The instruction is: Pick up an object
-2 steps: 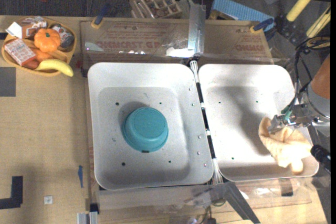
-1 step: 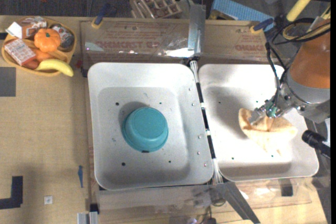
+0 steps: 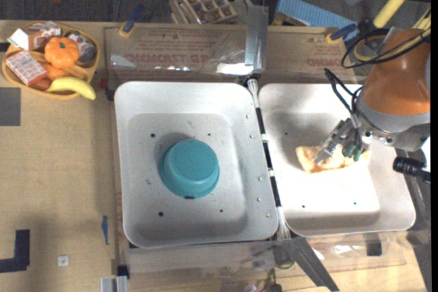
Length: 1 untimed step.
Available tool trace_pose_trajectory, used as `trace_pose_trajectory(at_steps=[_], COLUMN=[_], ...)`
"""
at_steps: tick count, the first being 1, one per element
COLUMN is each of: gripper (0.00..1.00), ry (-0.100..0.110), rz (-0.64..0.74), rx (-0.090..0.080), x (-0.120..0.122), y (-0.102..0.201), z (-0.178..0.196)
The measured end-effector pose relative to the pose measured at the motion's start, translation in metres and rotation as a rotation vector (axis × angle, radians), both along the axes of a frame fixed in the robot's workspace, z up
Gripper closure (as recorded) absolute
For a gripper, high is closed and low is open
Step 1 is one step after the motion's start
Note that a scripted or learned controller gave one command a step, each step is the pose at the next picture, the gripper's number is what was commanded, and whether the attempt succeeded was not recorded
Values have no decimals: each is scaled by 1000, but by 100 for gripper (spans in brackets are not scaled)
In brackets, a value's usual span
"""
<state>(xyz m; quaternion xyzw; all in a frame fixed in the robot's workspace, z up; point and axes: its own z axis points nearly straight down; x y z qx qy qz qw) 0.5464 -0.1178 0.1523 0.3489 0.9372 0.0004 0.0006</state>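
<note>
A pale yellow and orange soft object (image 3: 311, 159) lies in the middle of the right bin (image 3: 321, 205). My gripper (image 3: 342, 146) is down on the object's right end, its fingers (image 3: 334, 143) covering part of it. The arm with its orange band (image 3: 400, 82) comes in from the right above the bin. A teal bowl (image 3: 190, 168) sits upside down in the middle of the left bin (image 3: 137, 113).
A basket (image 3: 20, 75) with a small pumpkin, a banana and small boxes stands at the far left of the bench. Cardboard and clear plastic sheets lie behind both bins. Cables and boxes sit further back.
</note>
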Motion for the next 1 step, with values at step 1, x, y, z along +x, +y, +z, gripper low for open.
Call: trace_pose_trajectory(at_steps=[1], gripper=[100], ry=[-3], rz=[48], rx=[-1], x=[-26], y=[20], z=[59])
